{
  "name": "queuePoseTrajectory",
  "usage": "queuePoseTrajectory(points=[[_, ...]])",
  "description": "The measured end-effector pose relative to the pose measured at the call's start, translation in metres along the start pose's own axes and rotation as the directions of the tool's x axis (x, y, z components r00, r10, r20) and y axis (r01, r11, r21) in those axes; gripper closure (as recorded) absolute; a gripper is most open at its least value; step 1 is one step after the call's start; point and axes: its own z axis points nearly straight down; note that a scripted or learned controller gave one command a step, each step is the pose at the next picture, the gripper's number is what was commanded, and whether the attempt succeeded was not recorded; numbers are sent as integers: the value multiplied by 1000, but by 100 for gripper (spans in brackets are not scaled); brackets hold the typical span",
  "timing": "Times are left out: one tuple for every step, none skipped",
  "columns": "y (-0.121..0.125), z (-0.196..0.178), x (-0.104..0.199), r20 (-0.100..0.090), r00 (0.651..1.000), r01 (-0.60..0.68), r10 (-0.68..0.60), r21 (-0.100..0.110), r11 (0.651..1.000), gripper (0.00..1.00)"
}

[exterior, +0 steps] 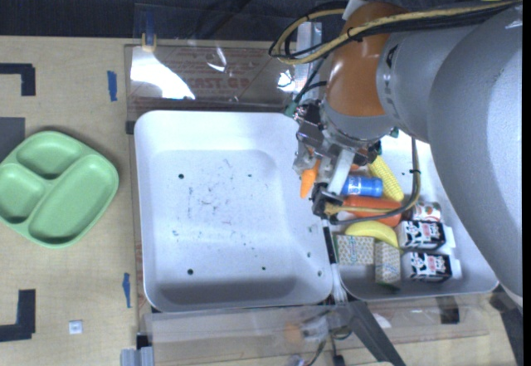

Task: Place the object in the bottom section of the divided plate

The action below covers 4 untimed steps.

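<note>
Grey arm (465, 107) w/ orange band fills the frame's right, reaching down-left. Two white bins at center: left bin (224, 207), right bin (465, 273) w/ clutter. Green divided plate (56, 187) sits on the desk (66, 290) at far left. Tool (325, 190) hangs at the right bin's left edge; can't tell its state. Orange carrot-like object (373, 206) lies just right of tool, under a blue-white bottle (363, 187).

Green divided plate (56, 188), white bins (224, 207)
</note>
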Motion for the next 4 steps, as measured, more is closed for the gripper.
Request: queuePoseTrajectory(points=[[53,65,80,0,978,-208,208,-2,978,100],[4,93,152,-11,901,-433,433,-1,901,100],[4,83,152,-14,899,-437,437,2,899,100],[-3,95,177,-11,657,-754,754,0,657,100]])
